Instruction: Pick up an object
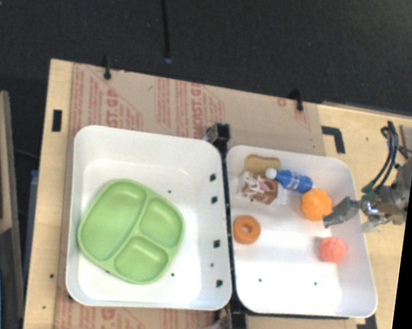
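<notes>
I'm working in a robotics lab/test cell, not a home: my bench is a light plywood board w/ red printed lettering, sitting over dark floor w/ a black cable trailing across it. Two shallow white plastic bins are fixed side by side w/ black clips. They hold test props, i.e. a green sectioned plastic plate and toy foods like an orange doughnut.

Lighting over my bench is bright and even. The white bins glare, nearly overexposed, with soft shadows along their walls. Background floor is dark. Overall focus is soft, resolution low.
</notes>
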Tool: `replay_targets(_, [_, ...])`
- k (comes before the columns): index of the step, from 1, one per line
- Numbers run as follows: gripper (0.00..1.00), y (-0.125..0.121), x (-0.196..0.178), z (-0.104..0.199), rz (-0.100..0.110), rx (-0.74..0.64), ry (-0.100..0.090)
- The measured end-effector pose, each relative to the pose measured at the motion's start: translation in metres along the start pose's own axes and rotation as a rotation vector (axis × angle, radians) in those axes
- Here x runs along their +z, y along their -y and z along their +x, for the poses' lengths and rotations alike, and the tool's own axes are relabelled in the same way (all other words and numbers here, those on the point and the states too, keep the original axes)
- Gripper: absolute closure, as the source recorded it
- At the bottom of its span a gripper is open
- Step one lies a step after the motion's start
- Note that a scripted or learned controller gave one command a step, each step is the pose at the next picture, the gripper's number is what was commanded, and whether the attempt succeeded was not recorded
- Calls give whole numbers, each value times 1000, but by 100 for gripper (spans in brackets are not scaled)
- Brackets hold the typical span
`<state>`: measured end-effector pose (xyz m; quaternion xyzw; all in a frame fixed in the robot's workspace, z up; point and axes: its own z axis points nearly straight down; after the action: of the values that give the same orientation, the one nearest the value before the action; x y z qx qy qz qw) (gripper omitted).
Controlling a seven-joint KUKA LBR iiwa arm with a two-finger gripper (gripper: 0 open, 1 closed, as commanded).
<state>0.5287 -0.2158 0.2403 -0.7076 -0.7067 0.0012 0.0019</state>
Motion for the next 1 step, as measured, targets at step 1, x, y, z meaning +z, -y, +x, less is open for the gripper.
replay_targets(1, [0,-1,-3,0,-5,-1,1])
